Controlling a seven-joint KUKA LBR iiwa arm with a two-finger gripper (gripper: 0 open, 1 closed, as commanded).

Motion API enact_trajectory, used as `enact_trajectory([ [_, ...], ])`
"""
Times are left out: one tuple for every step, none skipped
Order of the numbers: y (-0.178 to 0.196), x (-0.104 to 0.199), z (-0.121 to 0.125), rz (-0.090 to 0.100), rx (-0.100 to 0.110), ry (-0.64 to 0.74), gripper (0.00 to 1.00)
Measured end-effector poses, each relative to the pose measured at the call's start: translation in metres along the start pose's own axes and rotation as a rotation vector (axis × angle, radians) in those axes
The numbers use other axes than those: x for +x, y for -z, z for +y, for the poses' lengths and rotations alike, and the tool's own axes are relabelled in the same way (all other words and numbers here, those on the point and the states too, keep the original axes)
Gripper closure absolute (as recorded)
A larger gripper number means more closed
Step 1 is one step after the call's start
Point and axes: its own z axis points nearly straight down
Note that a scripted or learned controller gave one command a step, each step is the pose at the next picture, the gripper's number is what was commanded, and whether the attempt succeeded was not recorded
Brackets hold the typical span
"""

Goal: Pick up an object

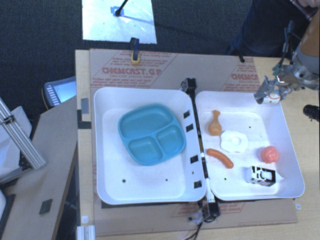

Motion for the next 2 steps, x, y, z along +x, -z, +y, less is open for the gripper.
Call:
enact_trajectory([
  [0.022, -0.003, -0.006, -0.002, -0.003, -0.010, 1.00],
  [0.026, 0.049, -0.014, -0.004, -0.017, 0.001, 1.00],
])
